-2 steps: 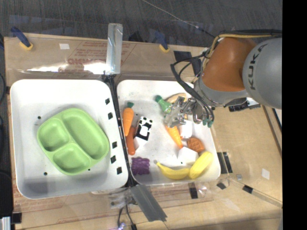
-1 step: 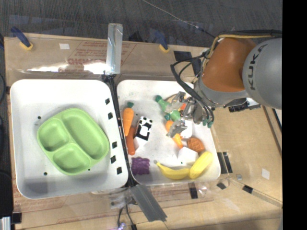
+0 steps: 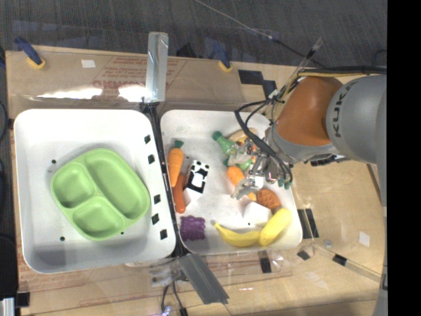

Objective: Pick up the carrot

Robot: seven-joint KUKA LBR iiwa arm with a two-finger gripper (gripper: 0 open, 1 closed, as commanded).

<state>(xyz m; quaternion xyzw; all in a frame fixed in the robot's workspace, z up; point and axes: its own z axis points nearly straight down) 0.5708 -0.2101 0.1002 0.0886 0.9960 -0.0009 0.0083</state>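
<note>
Claw (image 3: 245,188) near small orange piece (image 3: 235,175), grip seemingly unreadable; carrot (image 3: 176,176) well apart.

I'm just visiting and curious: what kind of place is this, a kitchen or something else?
Probably a robotics lab, not a kitchen. A grey arm reaches over two white bins on a taped bench, and the food, such as the carrot and banana, looks like toys.

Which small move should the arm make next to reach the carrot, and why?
Probably shift the pincer toward the left wall of the right bin. The carrot lies there lengthwise beside that wall, while the pincer hangs over the clutter near the banana, apart from the carrot.
</note>
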